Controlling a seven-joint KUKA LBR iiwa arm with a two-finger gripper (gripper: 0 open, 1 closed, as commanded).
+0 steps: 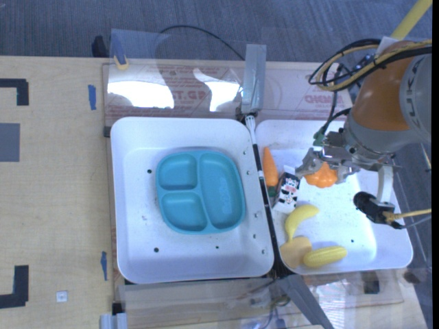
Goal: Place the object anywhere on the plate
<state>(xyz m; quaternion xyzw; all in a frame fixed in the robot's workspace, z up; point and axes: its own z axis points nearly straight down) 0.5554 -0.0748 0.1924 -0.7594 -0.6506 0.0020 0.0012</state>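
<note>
camera view: an orange toy [322, 177] is seen between the fingers of the gripper [321, 173], apparently gripped for carrying to the plate [201, 190] in the left bin [130, 204].

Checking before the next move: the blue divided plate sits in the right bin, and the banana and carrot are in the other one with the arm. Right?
Not quite. The camera view shows the blue divided plate in the left bin, not the right. The banana and carrot lie in the right bin, where the arm reaches in.
</note>
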